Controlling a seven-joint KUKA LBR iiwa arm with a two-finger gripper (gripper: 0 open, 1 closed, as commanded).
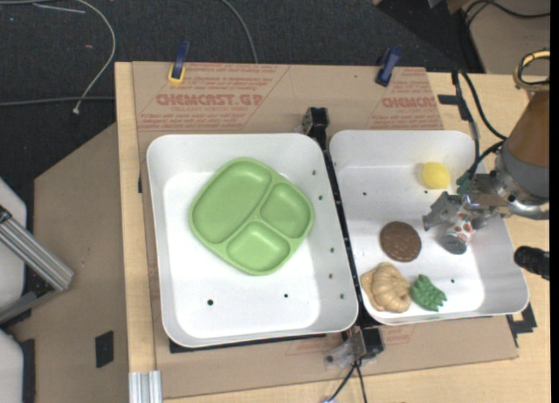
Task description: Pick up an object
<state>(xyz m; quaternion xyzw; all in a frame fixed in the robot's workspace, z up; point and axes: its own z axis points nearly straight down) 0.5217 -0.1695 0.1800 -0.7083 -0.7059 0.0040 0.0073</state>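
Objects: 4 in right bin [397,143], 1 green plate [251,215] left bin [170,244].

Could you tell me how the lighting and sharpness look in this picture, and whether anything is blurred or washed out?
Camera view: even, soft light, with faint shadows beside the green tray and the brown disc; the white bins are bright yet keep their edges; the gripper looks slightly soft, its fingers hard to read; the top right corner is glary.

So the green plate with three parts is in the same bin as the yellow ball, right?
Not quite. The camera view shows the green plate alone in the left bin. The yellow ball is in the right bin, near the gripper.
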